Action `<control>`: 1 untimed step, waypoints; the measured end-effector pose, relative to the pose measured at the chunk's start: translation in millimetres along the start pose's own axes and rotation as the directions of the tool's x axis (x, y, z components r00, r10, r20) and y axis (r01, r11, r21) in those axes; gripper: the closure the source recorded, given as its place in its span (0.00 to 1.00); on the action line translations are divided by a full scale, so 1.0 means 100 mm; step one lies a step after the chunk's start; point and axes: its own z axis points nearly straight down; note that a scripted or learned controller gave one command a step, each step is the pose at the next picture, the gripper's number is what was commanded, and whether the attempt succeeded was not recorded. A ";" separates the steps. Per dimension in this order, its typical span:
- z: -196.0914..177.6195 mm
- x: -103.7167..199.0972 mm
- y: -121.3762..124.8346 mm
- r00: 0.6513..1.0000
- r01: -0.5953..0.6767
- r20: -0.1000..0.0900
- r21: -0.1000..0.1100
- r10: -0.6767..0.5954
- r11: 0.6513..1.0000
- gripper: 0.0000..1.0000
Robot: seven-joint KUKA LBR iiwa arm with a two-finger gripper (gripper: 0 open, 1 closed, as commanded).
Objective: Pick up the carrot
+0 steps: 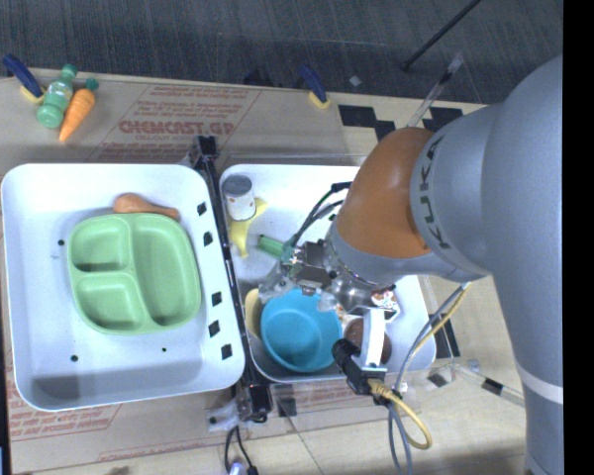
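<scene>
at the far left, outside both bins on the cardboard-covered tabletop, we see the carrot lying beside a small green bottle, with a blue clamp just next to them at the corner. moving right, the left bin holds a green divided plate, and an orange-brown piece rests just behind the plate's far edge. across the divider, the right bin carries a small can, a yellow item just below it, a green stick-like piece and a blue bowl. the arm hangs low over this right bin, and the claw sits somewhere under the wrist near the bowl; we cannot tell how far it is open or whether it has anything in it, since the wrist and cables hide it. we judge the task is at its start: the carrot is untouched and well apart from the arm. the next move calls for lifting clear of the right bin, travelling across the left bin to the far left corner, and coming down along the carrot. the bottle touching or nearly touching the carrot and the clamp close by would crowd the grasp.
</scene>
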 end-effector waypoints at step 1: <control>0.07 -0.52 0.50 0.999 -0.054 0.002 -0.003 0.054 0.999 0.00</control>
